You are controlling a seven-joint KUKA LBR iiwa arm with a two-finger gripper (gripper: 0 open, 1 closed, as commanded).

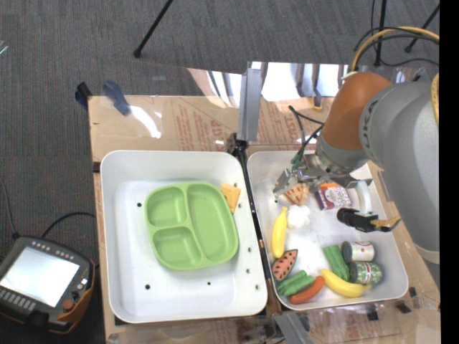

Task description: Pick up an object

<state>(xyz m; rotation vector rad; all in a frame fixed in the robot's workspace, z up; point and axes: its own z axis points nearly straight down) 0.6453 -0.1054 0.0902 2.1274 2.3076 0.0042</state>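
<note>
Your gripper (292, 181) low in the right bin (399, 264), finger state impossible to tell, a pizza slice (296, 193) right beneath it, banana (279, 231) just below, green divided plate (191, 224) in the left bin (115, 264).

green tray (192, 226): matt plastic | bins (115, 192): smooth white plastic | bench (186, 124): glossy film
</note>
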